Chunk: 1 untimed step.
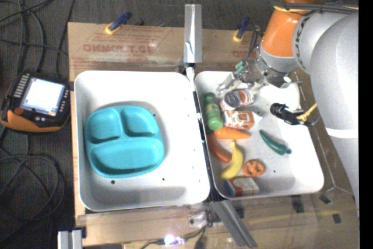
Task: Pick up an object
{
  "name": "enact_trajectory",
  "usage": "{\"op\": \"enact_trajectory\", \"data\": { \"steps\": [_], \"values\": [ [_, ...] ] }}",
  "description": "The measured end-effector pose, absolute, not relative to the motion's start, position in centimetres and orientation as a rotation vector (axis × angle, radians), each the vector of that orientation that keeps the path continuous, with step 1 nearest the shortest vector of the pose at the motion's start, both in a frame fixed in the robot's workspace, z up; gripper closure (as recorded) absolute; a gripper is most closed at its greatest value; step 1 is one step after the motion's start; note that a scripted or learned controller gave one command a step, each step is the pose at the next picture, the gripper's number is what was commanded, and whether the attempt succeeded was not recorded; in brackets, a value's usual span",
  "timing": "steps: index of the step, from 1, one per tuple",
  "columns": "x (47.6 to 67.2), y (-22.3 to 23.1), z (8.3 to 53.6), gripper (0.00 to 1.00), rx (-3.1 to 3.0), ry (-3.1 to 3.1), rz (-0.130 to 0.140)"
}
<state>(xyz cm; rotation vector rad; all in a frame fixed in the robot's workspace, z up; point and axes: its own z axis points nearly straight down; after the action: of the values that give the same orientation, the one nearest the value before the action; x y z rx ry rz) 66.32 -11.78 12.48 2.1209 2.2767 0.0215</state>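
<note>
My gripper (240,82) hangs over the back left part of the right bin (303,175). Just below it, on the front side, lies a small can (239,98) with a red and white label. Whether the gripper touches the can is not clear. Below the can sits a white and orange carton (240,119). A green bottle (213,113) lies along the bin's left wall. Further forward lie a carrot (232,133), a banana (233,162) and a green chili (275,142).
The left bin (116,192) holds a blue divided plate (124,140). In the right bin's front are a reddish sausage (219,152), an orange pretzel-like piece (254,168) and a small box (245,185). An orange-edged tablet (36,102) lies left of the bench.
</note>
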Motion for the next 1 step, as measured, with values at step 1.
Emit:
{"op": "enact_trajectory", "data": {
  "steps": [1],
  "values": [
    [67.05, -10.33, 8.98, 0.0, 2.062, 2.355, -0.001]
  ]
}}
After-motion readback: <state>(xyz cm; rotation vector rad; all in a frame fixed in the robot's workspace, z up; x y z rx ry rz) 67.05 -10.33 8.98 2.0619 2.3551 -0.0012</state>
